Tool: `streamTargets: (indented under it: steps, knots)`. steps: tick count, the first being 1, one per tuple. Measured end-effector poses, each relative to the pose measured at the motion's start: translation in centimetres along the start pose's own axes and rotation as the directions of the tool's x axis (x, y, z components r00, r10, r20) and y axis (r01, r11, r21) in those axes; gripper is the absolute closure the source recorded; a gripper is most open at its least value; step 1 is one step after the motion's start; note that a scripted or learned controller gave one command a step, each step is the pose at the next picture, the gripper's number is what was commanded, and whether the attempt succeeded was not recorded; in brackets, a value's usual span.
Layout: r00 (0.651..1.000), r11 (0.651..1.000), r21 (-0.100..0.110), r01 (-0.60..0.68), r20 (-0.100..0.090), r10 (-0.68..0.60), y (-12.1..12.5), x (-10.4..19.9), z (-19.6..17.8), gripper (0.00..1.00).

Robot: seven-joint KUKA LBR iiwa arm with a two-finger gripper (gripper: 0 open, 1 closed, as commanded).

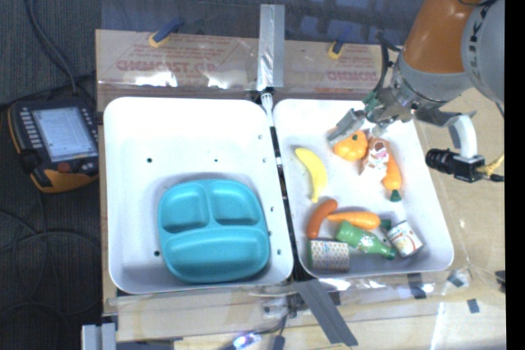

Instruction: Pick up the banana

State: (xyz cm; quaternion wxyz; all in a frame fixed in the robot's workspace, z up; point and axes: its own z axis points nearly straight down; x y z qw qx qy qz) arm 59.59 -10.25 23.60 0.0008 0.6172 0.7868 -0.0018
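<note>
Banana [312,170] lies alone at left side of right bin [435,201], near the divider, w/ bare floor around it. Prob. light plastic, stiff, slick, curved: grab across its middle. My fingers [361,123] are spread, holding nothing, above the orange toy [351,147].
</note>
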Motion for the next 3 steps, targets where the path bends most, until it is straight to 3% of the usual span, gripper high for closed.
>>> streamTargets:
  steps: [1,2,3]
  knots:
    - [0.983,0.983,-0.002,0.186,-0.003,-0.186,-2.8,0.1,14.2,0.0]
    - [0.983,0.983,-0.004,0.185,-0.004,-0.185,-2.7,0.1,13.3,1.0]
    - [0.983,0.983,-0.002,0.185,-0.002,-0.185,-0.2,5.0,2.1,1.0]
